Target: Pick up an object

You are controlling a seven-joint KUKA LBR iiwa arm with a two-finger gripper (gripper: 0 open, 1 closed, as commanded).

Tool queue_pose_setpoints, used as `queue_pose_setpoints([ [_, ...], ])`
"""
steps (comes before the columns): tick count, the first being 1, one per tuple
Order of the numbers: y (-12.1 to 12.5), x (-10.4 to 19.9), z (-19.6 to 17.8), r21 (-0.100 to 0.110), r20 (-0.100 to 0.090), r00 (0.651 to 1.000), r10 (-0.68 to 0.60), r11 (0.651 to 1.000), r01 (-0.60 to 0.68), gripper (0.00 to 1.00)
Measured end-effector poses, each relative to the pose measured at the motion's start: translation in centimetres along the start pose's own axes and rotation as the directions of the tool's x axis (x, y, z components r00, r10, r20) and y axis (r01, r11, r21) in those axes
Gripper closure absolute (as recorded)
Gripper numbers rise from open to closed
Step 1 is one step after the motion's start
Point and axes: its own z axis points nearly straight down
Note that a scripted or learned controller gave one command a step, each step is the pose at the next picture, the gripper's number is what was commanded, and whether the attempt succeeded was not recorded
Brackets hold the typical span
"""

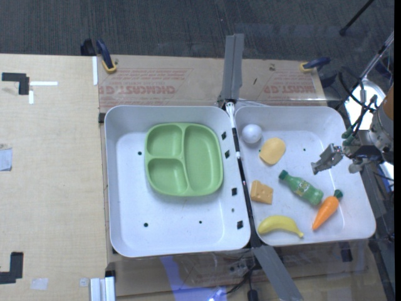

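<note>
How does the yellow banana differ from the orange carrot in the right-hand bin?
The curved yellow banana lies almost level along the right white bin's near edge; the straight orange carrot lies steeply slanted, nearer the right wall. The banana is one colour with darker tips; the carrot has a green top. Both are toy foods of similar length, lying flat and apart.

Green bottle (301,188) — flat, right bin (351,227)

Two white bins side by side on bench. Left bin (125,187): green divided plate (184,159) near centre. Right bin (351,227): white ball (251,133) at 10 o'clock, yellow block (272,150) just beside it, cheese wedge (262,192) at 8, banana (280,226) at 7, green bottle (301,188) centre, carrot (326,211) at 5. Gripper (331,157) over bin at 3 o'clock, clear of objects.
</note>
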Motion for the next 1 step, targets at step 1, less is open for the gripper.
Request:
queue_pose_setpoints([
  [1,-0.21,-1.71,9.90,0.001,-0.001,0.998,-0.058,0.998,0.058,0.00],
])
